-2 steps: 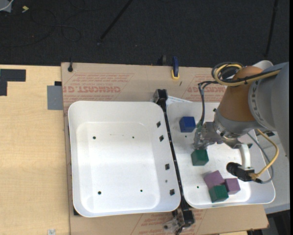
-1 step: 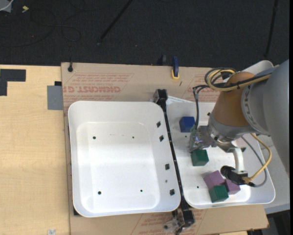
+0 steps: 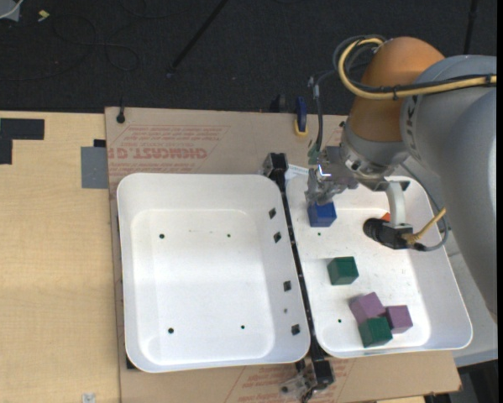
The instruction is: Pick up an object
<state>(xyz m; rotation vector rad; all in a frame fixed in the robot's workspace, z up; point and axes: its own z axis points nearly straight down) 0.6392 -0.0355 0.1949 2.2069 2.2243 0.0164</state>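
A blue cube [image 3: 322, 216] sits in the far left part of the right bin [image 3: 440, 309]. My gripper [image 3: 321, 198] hangs right over it, its tip meeting the cube's top edge, and the cube's upper side is partly hidden by it. A dark green cube [image 3: 343, 270] lies alone in the bin's middle. Near the front edge, two purple blocks [image 3: 368, 306] [image 3: 399, 318] and a second green cube [image 3: 374, 332] are bunched together, touching.
The left bin [image 3: 150, 225] stands beside the right one, its wall running close to the blue cube. A black and orange fitting [image 3: 389, 232] with a cable hangs from the arm over the right bin's middle. The arm's bulk covers the bin's far right.
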